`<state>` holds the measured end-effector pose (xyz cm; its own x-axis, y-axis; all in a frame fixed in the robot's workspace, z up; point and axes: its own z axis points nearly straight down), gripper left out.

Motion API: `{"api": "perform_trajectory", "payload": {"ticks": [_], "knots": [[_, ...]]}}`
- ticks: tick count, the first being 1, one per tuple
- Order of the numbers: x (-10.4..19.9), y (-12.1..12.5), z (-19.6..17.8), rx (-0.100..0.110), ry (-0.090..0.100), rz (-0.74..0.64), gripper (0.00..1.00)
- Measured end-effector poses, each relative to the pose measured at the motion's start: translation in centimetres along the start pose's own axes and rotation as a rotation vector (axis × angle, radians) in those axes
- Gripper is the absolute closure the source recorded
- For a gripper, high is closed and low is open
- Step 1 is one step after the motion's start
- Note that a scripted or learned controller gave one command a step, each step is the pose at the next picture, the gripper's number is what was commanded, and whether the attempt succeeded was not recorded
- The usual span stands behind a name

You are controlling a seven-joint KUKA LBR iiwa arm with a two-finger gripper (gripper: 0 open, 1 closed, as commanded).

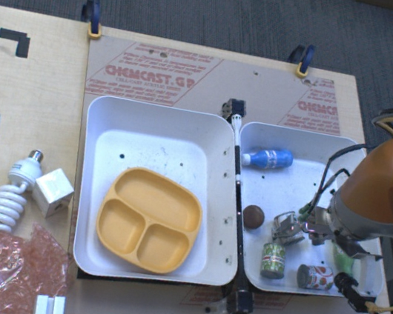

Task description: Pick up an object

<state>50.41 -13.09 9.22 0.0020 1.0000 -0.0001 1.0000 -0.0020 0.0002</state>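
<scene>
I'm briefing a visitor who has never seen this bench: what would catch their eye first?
Probably the yellow divided tray lying in the left bin, bright against the white. Next, the arm's orange band over the right bin, with the gripper low among a brown ball, a green jar and a blue bottle.

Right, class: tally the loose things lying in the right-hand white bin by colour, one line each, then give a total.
Blue: 1, the blue plastic bottle
Brown: 1, the brown round ball
Green: 1, the small green-labelled jar
Red and white: 1, the tipped red-and-white can
Total: 4
</scene>
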Motion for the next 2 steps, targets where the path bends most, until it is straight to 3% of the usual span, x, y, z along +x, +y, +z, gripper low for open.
{"api": "perform_trajectory", "payload": {"ticks": [1, 2], "knots": [[0.0, 0.1, -1.0, -0.002, -0.001, 0.001, 1.0], [5.1, -2.6, -10.0, -0.001, -0.001, -0.002, 1.0]]}}
